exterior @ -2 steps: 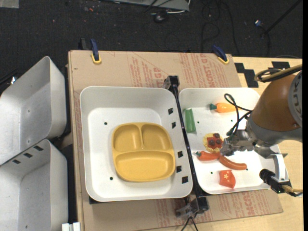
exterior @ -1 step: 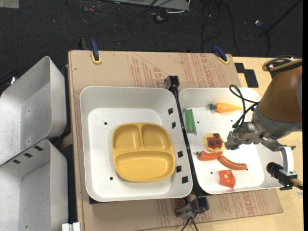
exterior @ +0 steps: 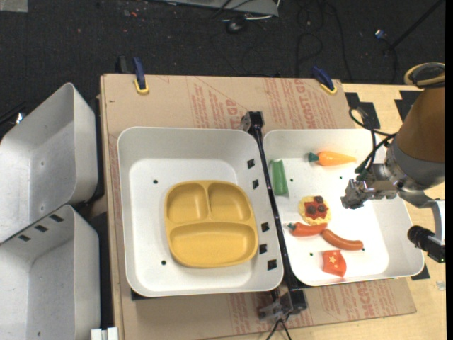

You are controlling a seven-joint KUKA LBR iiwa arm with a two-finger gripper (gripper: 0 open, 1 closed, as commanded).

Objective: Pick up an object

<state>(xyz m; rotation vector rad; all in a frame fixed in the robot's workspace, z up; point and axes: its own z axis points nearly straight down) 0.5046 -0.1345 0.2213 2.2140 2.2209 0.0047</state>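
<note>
Gripper [exterior: 352,198] over right bin's [exterior: 297,142] open floor, finger state unclear, pizza toy [exterior: 314,209] near, carrot [exterior: 331,159] by rim

Left bin [exterior: 134,190]: shallow white plastic bin, bearing the yellow three-compartment plastic tray [exterior: 210,223] at its centre.
Bench board [exterior: 191,98]: brown cardboard sheet under both bins.
Blue-and-yellow clamps [exterior: 140,78]: at the board's far edge.
Spare white bins [exterior: 42,190]: stacked off the board's left edge.
</note>
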